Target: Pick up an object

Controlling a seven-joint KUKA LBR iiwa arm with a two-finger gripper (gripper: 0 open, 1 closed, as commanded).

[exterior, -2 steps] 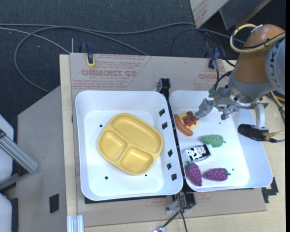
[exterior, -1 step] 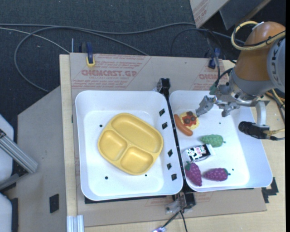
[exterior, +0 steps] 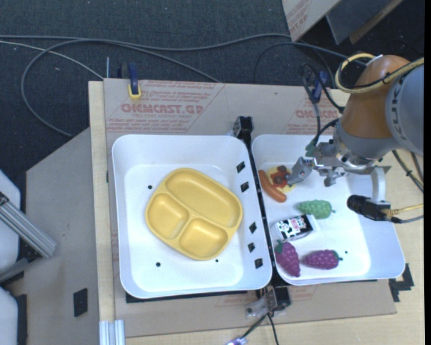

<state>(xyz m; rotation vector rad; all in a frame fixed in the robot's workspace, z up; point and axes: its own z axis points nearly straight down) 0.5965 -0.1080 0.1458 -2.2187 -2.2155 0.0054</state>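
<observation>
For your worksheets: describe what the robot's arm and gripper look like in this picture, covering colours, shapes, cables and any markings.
The arm is a thick rounded grey body with a glossy orange band above the wrist. A yellow cable loops beside the band, with dark cables nearby. The gripper is grey metal, angular and much slimmer than the arm. I can make out no markings.

I saw dark carpet (exterior: 168,34) around the bench, grey cables (exterior: 54,50) looping at ten o'clock, a cardboard box (exterior: 306,15) at one o'clock, and a metal rail (exterior: 23,226) at nine o'clock.
</observation>
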